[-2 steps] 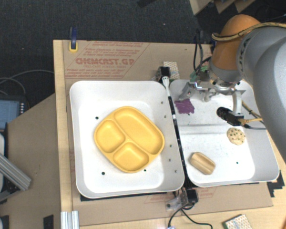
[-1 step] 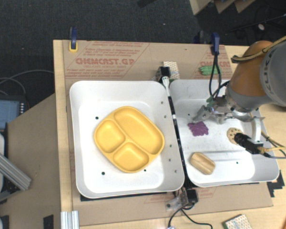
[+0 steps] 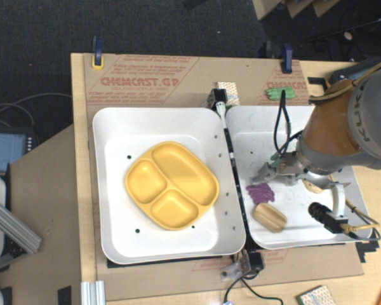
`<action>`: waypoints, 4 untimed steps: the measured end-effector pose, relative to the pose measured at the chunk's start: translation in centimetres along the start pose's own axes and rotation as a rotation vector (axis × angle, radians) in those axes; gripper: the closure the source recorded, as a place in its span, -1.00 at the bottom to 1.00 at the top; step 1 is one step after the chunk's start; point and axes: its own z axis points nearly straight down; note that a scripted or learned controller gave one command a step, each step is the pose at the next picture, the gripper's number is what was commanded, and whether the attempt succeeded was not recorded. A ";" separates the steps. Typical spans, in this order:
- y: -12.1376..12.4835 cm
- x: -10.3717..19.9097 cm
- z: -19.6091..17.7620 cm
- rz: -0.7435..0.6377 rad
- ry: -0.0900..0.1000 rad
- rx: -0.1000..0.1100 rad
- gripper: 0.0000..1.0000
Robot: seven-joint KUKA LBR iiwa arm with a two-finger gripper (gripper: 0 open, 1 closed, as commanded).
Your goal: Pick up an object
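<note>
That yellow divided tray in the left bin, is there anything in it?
Empty. The yellow divided tray lies flat in the left bin, and all three of its compartments show only bare yellow plastic.

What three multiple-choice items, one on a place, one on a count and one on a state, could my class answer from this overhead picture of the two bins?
1. Where does the yellow divided plate lie?
A. in the left bin
B. in the right bin
C. on the cardboard beyond the bins

2. How many compartments does the plate have?
A. two
B. three
C. five

3. How does the purple object stand to the gripper?
A. lifted clear of the bin
B. lying on the bin floor just below the gripper
C. resting on the plate

Answers:
1. A, since the plate rests on the floor of the left bin.
2. B, since its ridges mark off three hollows.
3. B, since it lies flat in the right bin beside the tan object.
</note>
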 end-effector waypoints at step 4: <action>4.2 -0.8 0.2 -0.006 -0.002 -0.002 -1.00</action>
